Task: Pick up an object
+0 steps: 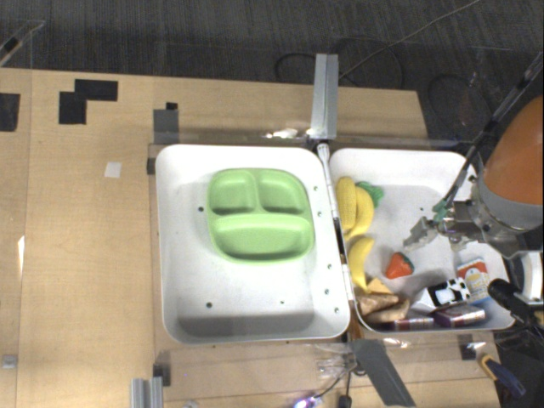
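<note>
A: Where's the gripper [422, 230]?

B: Over the right bin [408, 167], fingers spread, gripping nothing.

A: Nearest target?

B: The strawberry [399, 266], just below and slightly left of the fingertips. The bananas [355, 219] lie farther left.

A: How to do it well?

B: I'd centre the fingers over the strawberry, descend straight, and close below its widest part.

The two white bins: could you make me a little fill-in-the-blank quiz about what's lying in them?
1. The green plastic divided tray lies in the ____ white bin as the camera sees it.
2. The yellow bananas lie along the right white bin's ____ wall.
3. The small strawberry-like toy is red-orange with a ____ top.
4. The robot's hand hangs over the ____ bin.

Missing words: left; left; green; right
</note>
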Tool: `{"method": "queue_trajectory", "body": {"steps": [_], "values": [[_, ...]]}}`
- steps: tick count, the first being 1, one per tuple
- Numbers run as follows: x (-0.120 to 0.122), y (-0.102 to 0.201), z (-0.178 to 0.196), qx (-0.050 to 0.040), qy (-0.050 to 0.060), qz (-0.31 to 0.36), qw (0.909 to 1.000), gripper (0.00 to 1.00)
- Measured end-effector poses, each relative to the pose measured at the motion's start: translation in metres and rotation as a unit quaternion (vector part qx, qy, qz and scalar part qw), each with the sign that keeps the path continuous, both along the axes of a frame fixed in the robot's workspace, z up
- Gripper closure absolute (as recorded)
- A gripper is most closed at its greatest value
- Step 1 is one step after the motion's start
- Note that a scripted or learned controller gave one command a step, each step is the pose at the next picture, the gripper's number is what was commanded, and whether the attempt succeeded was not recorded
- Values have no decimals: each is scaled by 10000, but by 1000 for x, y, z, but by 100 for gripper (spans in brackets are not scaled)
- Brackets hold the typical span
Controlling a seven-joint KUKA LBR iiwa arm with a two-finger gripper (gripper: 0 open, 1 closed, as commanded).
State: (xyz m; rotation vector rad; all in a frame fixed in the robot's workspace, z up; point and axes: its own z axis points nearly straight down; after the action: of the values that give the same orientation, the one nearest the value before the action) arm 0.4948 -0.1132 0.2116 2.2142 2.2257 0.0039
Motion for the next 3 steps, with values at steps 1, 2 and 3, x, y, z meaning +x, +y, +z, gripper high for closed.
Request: {"method": "queue_trajectory", "body": {"steps": [1,2,3], "values": [[65,27,-107,-1,2,811,9967,0],[87,17,-121,3,-39,577,9983,0],[144,22,-123,-10,-46,585,9983,0]]}}
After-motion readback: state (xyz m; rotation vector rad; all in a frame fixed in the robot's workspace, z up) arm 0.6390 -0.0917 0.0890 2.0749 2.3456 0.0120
